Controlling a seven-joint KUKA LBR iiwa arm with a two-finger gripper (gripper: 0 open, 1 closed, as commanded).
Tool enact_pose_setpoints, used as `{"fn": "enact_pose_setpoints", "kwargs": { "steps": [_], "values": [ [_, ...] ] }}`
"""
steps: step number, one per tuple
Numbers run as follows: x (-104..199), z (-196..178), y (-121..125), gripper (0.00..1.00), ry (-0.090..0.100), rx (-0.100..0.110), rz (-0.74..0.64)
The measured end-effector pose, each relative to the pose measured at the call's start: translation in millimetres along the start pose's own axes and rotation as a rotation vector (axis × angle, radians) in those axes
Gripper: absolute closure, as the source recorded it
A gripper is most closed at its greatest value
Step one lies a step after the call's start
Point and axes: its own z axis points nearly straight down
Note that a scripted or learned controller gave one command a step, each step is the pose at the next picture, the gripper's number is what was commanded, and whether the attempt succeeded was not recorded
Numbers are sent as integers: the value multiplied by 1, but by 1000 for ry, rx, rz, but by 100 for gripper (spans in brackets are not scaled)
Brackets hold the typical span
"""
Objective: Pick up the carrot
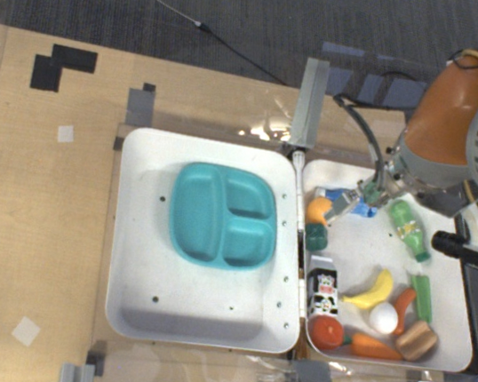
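Gripper first: I read it hovering over the far part of the right bin, slung under the grey and orange arm, and at this slant I cannot tell whether it is released or clenched, nor do I see anything caught in it. Working left to right from there: well off to its left sits the left bin, carrying a teal divided plate that plays no part in my job, so I judge it is simply parked out of the way. Closer in, just left of the tool, an orange fruit and a dark green item lie against the bin's left wall, with a small milk carton and a red tomato nearer the camera along the same wall. A blue item, too small to name, sits almost directly under the tool. The carrot lies flat along the near wall, well apart from the tool, wedged between the tomato and a brown bread roll, with a white egg and a banana just behind it. Right of the tool lies a green bottle. I judge the crowding around the carrot makes a clean grasp awkward; the tool must travel toward the near wall first.
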Motion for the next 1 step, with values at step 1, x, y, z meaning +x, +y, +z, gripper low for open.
{"fn": "enact_pose_setpoints", "kwargs": {
  "steps": [1],
  "values": [
    [70,1,45,0,4,0,41]
  ]
}}
